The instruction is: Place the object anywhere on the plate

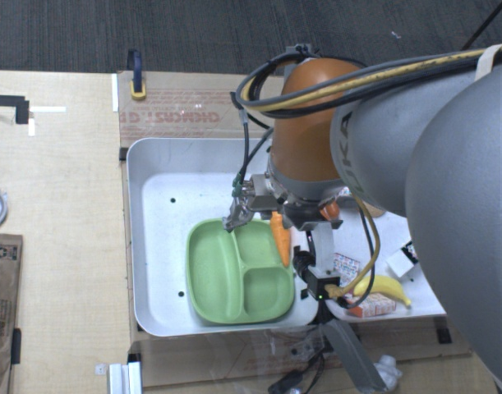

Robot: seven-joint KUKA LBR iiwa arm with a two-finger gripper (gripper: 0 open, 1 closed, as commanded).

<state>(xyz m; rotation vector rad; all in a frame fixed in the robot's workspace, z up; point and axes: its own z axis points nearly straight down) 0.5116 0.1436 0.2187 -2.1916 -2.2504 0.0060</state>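
A green divided plate (234, 277) lies in the front half of the left white bin (160, 203). An orange carrot (280, 238) stands nearly upright over the plate's right rim, beside the wall between the two bins. My gripper (263, 210) hangs under the orange wrist band, just above the plate's back edge and right over the carrot's top end. The wrist hides how the carrot is held, and whether it rests on the plate's rim.
The right bin (423, 302) holds a banana (384, 288), a red and white packet (370, 306), a printed card (346, 263) and a small orange item (329, 212). The big grey arm covers most of that bin. A blue clamp (135, 74) sits behind the left bin.
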